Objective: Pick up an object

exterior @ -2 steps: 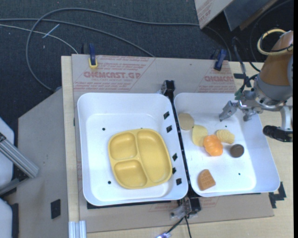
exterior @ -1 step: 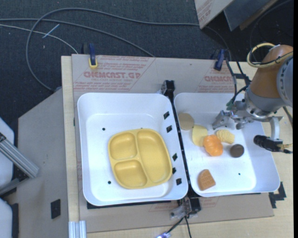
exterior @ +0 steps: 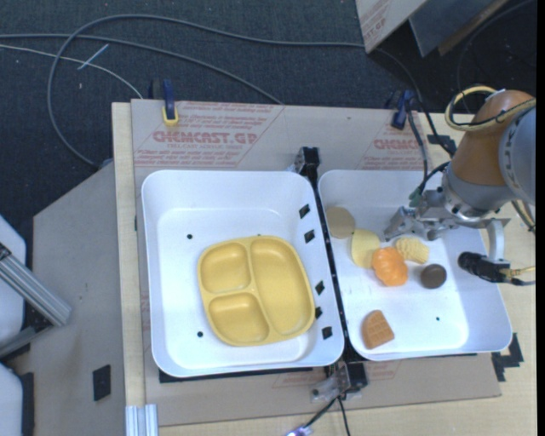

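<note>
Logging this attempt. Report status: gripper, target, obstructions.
Gripper low in right bin, over pale yellow corn piece; nothing seen held. Orange piece and brown piece crowd close.

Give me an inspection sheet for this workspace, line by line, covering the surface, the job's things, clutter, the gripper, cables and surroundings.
Surface: bench board with red lettering, bearing a left bin and a right bin, clamped by blue clips.
Job's things: in the right bin, an orange piece, a yellow block, a ridged yellow piece, a tan disc, a brown round piece and a tan-orange piece.
Clutter: yellow divided tray in the left bin.
Gripper: gripper low over the right bin, above the ridged yellow piece.
Cables: grey cable looping on the floor.
Surroundings: dark floor; cardboard box at top.
</note>
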You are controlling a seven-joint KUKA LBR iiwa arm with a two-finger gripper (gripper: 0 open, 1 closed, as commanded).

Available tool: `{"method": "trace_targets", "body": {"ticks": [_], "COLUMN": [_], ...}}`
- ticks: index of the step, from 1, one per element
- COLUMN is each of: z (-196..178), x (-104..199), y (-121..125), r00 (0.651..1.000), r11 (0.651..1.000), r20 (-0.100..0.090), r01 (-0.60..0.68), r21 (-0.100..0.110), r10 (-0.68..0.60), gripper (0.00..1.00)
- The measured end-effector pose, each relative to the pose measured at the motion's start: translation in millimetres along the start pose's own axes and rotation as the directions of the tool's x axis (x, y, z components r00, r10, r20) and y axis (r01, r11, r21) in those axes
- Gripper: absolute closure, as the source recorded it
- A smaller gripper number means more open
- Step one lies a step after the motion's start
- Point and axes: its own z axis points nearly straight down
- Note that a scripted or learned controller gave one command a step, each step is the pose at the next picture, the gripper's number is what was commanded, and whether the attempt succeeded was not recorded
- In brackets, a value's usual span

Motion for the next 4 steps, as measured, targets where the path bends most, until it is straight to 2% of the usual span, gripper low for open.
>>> {"method": "trace_targets", "body": {"ticks": [1,3,4], "z": [-13,-131,-124], "x": [0,1,53], "y": [1,3,-21], "r00": [1.000,1.000,1.000], "r11": [1.000,1.000,1.000], "r20": [0.000,0.003,-0.001], "r01": [0.000,0.000,0.002], "r21": [-0.004,-0.010,0.000], "r10": [0.000,0.000,-0.002], "gripper": [1.00,1.00,1.00]}}
